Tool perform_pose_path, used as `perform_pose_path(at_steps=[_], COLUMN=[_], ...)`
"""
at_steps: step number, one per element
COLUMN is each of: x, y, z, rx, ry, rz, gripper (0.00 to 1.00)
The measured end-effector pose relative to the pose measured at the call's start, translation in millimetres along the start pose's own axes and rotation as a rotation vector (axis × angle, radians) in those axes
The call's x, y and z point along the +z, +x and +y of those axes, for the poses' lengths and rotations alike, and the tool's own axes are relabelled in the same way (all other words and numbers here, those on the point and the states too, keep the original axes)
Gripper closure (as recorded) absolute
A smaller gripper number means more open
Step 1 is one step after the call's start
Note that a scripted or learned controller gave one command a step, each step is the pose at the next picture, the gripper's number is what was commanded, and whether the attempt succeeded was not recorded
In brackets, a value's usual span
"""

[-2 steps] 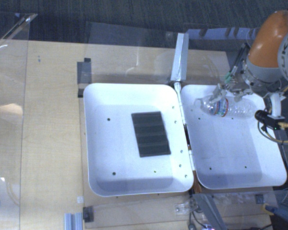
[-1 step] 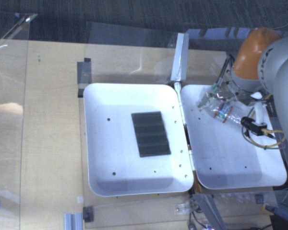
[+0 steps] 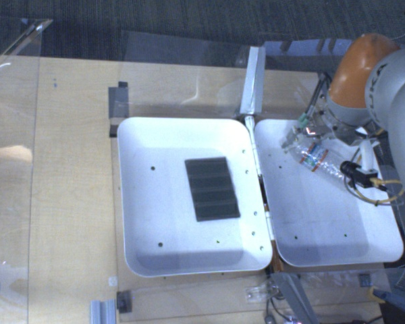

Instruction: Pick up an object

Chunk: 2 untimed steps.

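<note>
Dark ridged block [image 3: 212,188] lies in left bin [image 3: 142,201], well apart from claw [image 3: 309,147], whose grip is unclear.

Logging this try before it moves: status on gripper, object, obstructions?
Gripper over right bin, upper corner, finger state unclear. Dark ridged block flat in left bin, untouched. Nothing on the block.

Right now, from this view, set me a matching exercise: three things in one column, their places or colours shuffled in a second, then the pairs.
Things:
1. dark slab
2. orange band
3. gripper

Places or colours:
A. over the right bin, near its top left corner
B. lying flat in the middle of the left bin
C. top right of the view, on the arm

Pairs: 1-B, 2-C, 3-A
</note>
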<state>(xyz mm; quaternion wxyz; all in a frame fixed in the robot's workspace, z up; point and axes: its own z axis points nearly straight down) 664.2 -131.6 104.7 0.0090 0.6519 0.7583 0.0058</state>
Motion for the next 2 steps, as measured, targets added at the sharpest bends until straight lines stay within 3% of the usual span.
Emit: perform_pose_path(at_steps=[1, 2], x=[10.2, -70.8], y=[-8.4, 36.2], z=[5.5, 13.9], rx=[-0.192, -0.198], ry=[0.018, 0.010], rz=[0.009, 0.006], gripper=[1.00, 1.00])
